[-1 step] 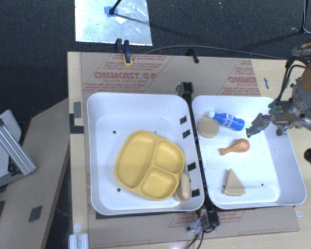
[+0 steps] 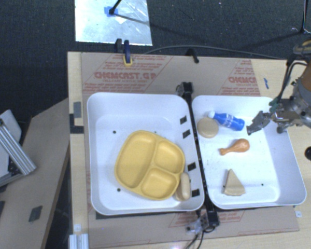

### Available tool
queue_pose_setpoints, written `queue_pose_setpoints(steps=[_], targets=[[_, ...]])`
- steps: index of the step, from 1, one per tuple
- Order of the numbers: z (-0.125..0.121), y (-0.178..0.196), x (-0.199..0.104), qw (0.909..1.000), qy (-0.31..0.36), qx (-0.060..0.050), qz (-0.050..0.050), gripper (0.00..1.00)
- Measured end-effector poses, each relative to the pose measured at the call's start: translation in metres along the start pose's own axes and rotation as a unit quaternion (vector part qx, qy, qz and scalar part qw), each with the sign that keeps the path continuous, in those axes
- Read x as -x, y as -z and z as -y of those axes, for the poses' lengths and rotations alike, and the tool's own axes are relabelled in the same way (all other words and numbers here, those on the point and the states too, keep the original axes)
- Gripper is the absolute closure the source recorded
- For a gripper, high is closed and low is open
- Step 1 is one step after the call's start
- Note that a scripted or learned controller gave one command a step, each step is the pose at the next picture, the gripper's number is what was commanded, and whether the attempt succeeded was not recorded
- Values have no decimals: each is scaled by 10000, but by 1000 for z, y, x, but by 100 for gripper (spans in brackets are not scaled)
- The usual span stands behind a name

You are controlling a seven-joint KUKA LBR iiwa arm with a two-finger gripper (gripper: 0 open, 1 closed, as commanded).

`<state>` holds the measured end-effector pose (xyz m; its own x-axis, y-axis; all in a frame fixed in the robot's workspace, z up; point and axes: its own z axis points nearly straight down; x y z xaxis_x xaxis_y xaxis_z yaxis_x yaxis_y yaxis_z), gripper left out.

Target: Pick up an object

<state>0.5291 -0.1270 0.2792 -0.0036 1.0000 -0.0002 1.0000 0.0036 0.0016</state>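
Target object: drumstick (image 2: 235, 147), a small orange-tan toy piece lying flat near the middle of the right bin (image 2: 287, 154), well apart from the bin walls.
Handling estimate: likely light, rigid plastic with a smooth, rounded surface; judged prone to rolling or slipping under a poor pinch.
Grip point: the thick rounded end at its right offers more surface than the thin handle; closing across the short axis appears safest.
Neighbours: round cookie (image 2: 208, 128) and blue bottle (image 2: 228, 121) lie up and left, touching each other; wedge of cheese (image 2: 232, 183) lies below, apart.
End effector (image 2: 259, 122): above the right bin's upper right area, near the drumstick but not touching it; nothing lies between its fingers; open or closed cannot be determined.
Left bin (image 2: 101, 139): holds a yellow divided tray (image 2: 149, 164) and a pale bread roll (image 2: 184, 186) beside it.
Table (image 2: 249, 77): carries both bins.
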Motion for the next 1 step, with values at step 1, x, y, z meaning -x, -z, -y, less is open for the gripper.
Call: queue_pose_setpoints(steps=[1], targets=[[4, -59, 7, 10000, -14, -19, -3, 0]])
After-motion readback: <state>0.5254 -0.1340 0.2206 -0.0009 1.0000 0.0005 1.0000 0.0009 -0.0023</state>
